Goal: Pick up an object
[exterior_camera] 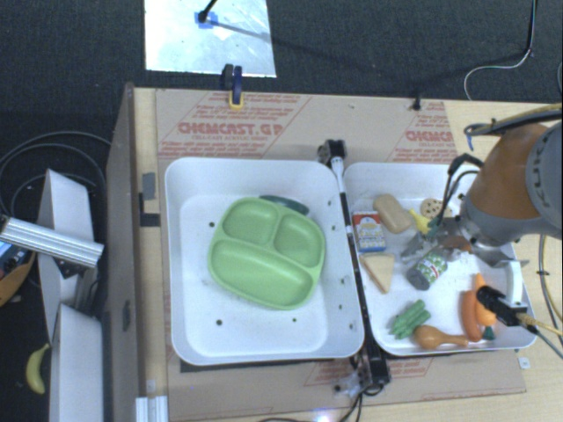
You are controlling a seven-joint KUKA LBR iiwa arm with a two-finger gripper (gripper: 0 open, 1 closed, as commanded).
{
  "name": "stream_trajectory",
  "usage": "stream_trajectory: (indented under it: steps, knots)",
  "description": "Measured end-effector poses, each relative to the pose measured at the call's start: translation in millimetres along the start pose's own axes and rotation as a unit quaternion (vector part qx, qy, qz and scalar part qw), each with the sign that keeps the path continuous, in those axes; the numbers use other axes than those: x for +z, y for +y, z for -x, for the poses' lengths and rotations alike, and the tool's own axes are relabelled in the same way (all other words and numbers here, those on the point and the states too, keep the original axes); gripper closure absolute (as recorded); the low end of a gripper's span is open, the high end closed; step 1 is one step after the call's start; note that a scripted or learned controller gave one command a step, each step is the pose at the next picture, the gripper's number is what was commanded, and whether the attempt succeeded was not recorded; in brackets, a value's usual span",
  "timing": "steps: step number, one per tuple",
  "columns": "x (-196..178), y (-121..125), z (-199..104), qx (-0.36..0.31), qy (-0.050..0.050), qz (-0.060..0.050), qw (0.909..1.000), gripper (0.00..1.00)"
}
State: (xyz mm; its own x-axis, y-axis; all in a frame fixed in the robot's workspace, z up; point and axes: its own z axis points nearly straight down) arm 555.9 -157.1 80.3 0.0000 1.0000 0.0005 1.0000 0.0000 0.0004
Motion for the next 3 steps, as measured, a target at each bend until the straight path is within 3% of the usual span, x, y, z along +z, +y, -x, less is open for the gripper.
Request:
stream_trajectory:
  steps: [2,3]
  knots:
    - [-4,-70,-45,0.0,0.0,-0.001,1.0,0.0]
    - [-134,12,-1,-0.002,-0.004,0.01,0.9999,0.0]
